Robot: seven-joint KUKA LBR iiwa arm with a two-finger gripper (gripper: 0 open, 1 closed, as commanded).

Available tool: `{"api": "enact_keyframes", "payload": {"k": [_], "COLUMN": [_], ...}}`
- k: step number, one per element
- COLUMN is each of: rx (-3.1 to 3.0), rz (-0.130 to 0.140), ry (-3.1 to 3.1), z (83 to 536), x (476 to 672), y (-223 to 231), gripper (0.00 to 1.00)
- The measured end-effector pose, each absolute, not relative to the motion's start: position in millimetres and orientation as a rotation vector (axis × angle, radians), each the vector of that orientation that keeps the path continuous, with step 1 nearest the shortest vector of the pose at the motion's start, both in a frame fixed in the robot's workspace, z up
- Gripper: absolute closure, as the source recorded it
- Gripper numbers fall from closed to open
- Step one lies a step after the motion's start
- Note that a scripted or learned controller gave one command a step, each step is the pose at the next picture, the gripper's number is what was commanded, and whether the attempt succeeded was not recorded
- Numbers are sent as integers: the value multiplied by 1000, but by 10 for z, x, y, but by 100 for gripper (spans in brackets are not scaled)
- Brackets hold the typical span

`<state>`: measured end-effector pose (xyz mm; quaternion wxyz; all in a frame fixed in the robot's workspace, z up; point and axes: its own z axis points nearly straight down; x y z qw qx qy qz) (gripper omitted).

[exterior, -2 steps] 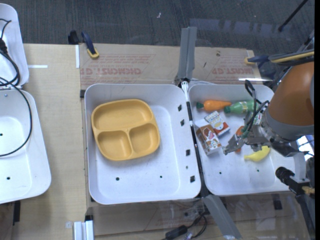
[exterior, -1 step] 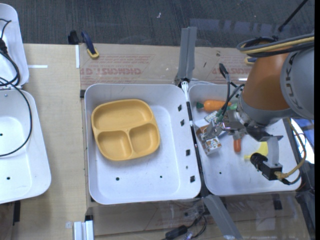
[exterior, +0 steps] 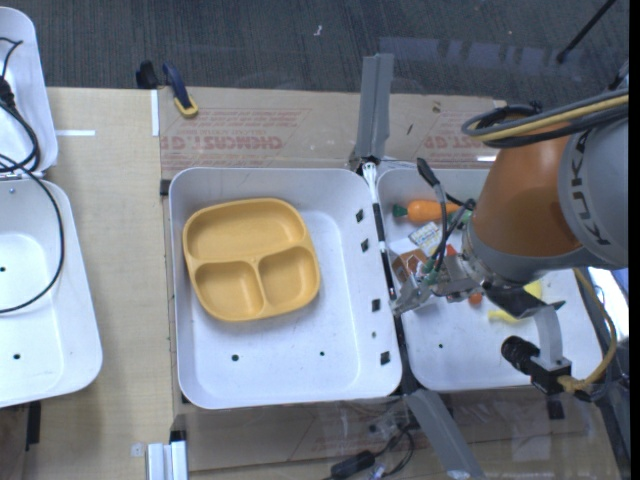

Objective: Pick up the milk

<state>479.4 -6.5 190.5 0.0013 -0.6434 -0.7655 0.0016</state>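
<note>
Several small items crowd the right bin [exterior: 440, 368], and the likeliest milk [exterior: 425, 236] is a small white carton with a green mark, lying just beyond the hand [exterior: 415, 296] on its far side, between it and an orange carrot [exterior: 432, 210]. A brown and red item [exterior: 408, 266] sits between the hand and the carton, close to both. A yellow piece [exterior: 515, 314] lies to the hand's other side, partly under the arm [exterior: 530, 208].

Whether the hand is wide or narrow I cannot tell, as the wrist's bulk covers most of it. Nothing visible suggests it holds anything.

Judging by its look, the carton is light and fairly stiff, with smooth, somewhat slippery faces. It could dent or skid if squeezed hard, so a grip across its two broad flat sides, near the middle, seems best.

It seems to lie flat, long axis slanting away from the hand toward the carrot. Which end is its top is too small to tell.
</note>
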Motion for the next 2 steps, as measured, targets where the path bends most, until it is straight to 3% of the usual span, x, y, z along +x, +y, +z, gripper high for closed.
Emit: {"api": "enact_keyframes", "payload": {"k": [1, 2], "rx": [-1750, -1901], "rz": [3, 4], "ry": [-2606, -2501], "z": [1905, 1905], "x": [4773, 5248], "y": [-629, -304], "gripper": [0, 0]}}
